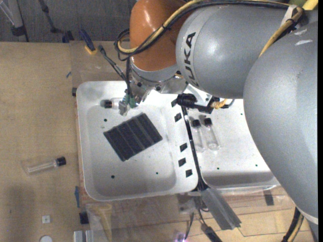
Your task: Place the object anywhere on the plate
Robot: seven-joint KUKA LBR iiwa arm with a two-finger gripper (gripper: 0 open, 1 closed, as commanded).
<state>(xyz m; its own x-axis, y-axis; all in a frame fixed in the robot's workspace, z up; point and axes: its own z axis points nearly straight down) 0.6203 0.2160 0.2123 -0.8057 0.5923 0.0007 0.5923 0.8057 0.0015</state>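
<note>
The big grey KUKA arm [252,59] with its orange band looms nearest, crossing from the right over both shallow white bins. In the right bin [252,170] lie two clear plastic vials with black caps [204,132]. On the left bin's [96,185] floor sits the dark ribbed rectangular plate [132,135], bare on top. Beyond its far corner the gripper [126,104] hangs low, beside another small clear black-capped vial [110,104]; whether the fingers pinch it I cannot tell. Judging by this, the placing is not yet done: the vial must land on the plate.
</note>
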